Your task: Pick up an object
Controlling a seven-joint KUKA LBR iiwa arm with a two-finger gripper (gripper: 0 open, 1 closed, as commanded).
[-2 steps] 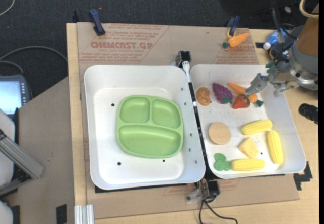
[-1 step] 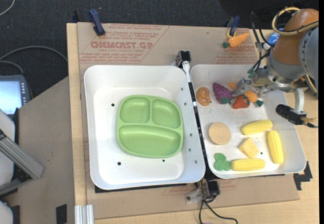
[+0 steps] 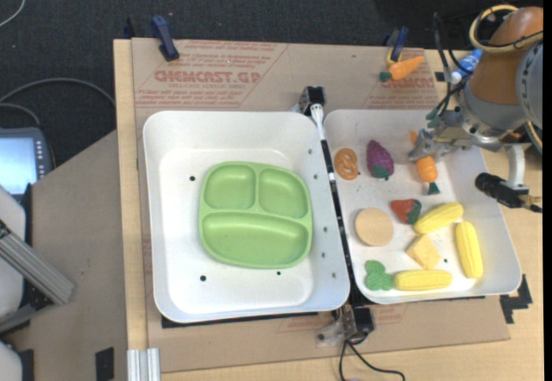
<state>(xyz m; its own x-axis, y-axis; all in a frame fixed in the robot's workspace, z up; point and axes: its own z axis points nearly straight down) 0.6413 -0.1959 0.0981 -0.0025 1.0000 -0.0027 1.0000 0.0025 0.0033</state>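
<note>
Left, white bin (image 3: 164, 198) holding green tray (image 3: 255, 214), right bin (image 3: 500, 271) toy food, gripper (image 3: 429, 144) grip unclear

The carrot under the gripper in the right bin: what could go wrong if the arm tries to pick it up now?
1. The carrot lies close to the right bin's far corner, so the gripper may bump the wall.
2. It looks small and tapered, so it might slip out.
3. The red piece and corn cob lie close below it and could get pushed.
</note>
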